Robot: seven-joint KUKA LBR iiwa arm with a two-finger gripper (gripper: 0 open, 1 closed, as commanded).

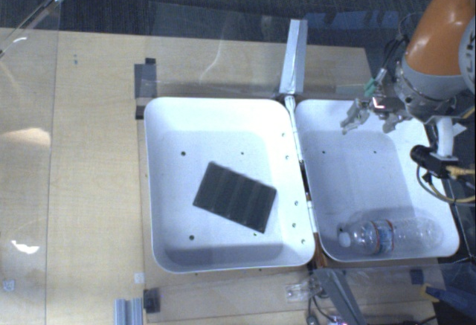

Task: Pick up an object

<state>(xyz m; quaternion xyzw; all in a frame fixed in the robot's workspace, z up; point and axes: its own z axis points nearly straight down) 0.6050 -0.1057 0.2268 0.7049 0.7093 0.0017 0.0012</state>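
A dark grey ridged rectangular pad lies flat in the middle of the left bin. Along the front of the right bin, a clear plastic bottle lies on its side, with its white cap pointing left. My gripper hangs over the right bin's back part, well behind the bottle. Its fingers are spread open with nothing between them.
The grey arm with its orange band comes in from the upper right. A metal post stands behind the seam between the bins. Black cables hang at the right bin's right rim. The wooden bench extends to the left.
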